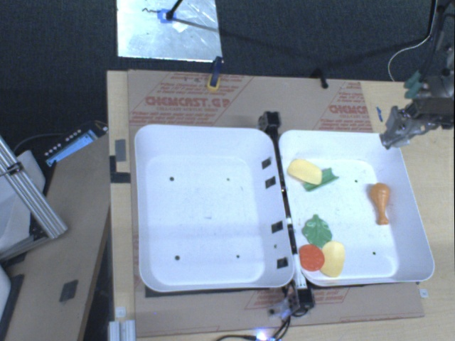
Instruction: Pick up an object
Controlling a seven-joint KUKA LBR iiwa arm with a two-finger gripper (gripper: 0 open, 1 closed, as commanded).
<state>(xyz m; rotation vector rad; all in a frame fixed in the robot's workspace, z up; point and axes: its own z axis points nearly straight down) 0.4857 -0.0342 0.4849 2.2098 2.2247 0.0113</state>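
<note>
The gripper [395, 131] hangs at the upper right of the scene, just past the far right corner of the right bin [409, 190]. It points down and leftward towards that corner. Whether its fingers are spread or closed cannot be told from this view, since the tip is small and grey against the cardboard. Nothing is seen between the fingers, and it touches none of the objects.

All the objects lie inside the right bin. Nearest its far left corner sits a yellow lemon-shaped piece [304, 171], resting against a green leaf [326, 177] that pokes out on its right side. Near the right wall of the bin, well apart from the rest, lies an orange drumstick-shaped toy [380, 202], its round end towards the far side. By the near left corner sits a cluster of three: a green leafy piece [316, 229], a red round piece [311, 257] just below it, and a yellow piece [333, 258] touching the red one on its right.

The left bin [153, 212] lies beside the right bin, the two joined along a dark strip with black clips [277, 204]. Both bins rest on a sheet of printed cardboard [185, 98].
</note>
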